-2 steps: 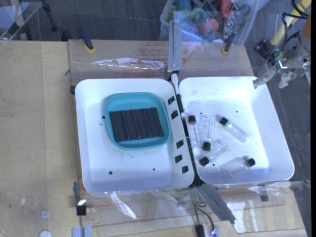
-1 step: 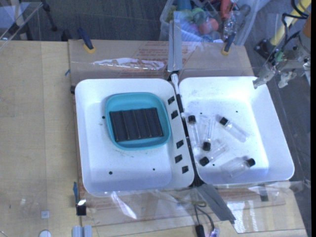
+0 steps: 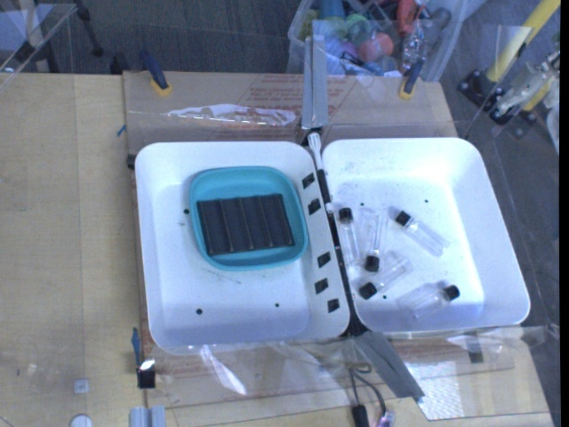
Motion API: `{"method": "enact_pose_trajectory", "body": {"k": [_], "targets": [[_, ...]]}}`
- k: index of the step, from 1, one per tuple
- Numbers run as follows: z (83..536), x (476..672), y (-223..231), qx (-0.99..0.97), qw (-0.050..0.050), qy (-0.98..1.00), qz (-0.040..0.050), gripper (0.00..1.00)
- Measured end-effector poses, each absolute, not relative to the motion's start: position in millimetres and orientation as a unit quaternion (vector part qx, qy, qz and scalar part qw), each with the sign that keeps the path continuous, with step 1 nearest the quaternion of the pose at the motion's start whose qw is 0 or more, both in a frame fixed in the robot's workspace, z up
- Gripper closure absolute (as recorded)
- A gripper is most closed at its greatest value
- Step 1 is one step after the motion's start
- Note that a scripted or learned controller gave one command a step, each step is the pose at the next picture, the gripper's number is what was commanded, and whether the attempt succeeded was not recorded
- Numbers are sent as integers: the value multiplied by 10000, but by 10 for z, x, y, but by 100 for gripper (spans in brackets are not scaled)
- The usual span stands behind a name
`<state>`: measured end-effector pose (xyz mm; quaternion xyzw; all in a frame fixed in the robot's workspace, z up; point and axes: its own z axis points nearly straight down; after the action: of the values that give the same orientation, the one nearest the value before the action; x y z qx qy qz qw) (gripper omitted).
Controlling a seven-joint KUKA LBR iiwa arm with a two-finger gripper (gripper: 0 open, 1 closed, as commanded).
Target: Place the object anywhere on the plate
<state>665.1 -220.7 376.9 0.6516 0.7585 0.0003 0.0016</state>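
bench (image 3: 62, 238): light wood, bears both bins | left bin (image 3: 164, 310): white, shallow | right bin (image 3: 498, 265): white, shallow, touching left bin | clear tub (image 3: 382, 16): beyond bins, full of mixed coloured items | blue clamp (image 3: 157, 80): far bench edge

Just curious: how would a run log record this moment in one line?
plate: teal, left bin | vials: clear, black caps, right bin | placement: not yet done
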Motion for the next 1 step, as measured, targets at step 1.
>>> {"method": "enact_pose_trajectory", "body": {"k": [1], "targets": [[3021, 6676, -2211, 6051, 0, 7961, 1, 0]]}}
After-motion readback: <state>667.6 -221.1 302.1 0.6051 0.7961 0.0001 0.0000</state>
